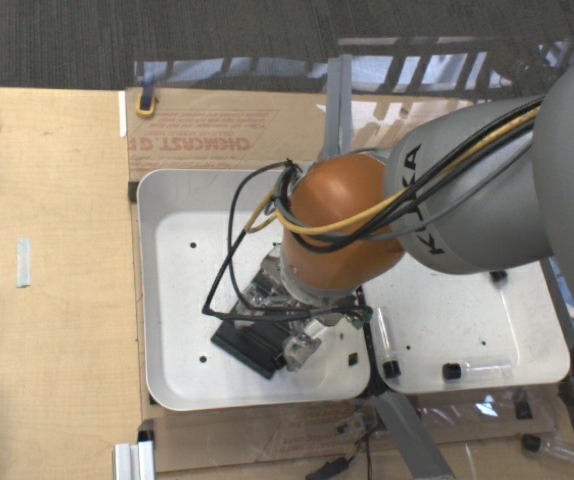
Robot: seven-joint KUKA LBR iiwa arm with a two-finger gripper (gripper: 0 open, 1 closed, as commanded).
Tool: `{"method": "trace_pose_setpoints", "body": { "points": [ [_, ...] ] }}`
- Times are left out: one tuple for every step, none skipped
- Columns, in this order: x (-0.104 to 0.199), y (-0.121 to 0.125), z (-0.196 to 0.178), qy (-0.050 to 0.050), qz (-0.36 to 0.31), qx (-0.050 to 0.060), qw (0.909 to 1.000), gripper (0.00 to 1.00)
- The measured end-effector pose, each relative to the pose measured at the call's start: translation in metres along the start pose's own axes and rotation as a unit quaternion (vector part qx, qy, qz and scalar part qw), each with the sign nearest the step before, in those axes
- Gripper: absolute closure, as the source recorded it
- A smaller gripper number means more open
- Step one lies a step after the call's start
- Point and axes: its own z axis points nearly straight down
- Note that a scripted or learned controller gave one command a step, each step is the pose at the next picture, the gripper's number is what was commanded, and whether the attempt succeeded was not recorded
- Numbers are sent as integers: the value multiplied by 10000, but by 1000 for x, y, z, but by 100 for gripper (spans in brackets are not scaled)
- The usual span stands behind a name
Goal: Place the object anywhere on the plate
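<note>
Arm [447,203] looms over the left bin [167,268], gripper [282,343] down low, grip can't be told; next, confirm a catch, then find the plate.

"KUKA" on the grey arm [487,183]; mirrored "CHEMCZT" lettering on the cardboard [207,133].
</note>
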Motion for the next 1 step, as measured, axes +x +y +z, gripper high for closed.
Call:
{"method": "trace_pose_setpoints", "body": {
  "points": [
    [-63, -72, -31, -20, -1823, 8, 9832, 0]
  ]
}}
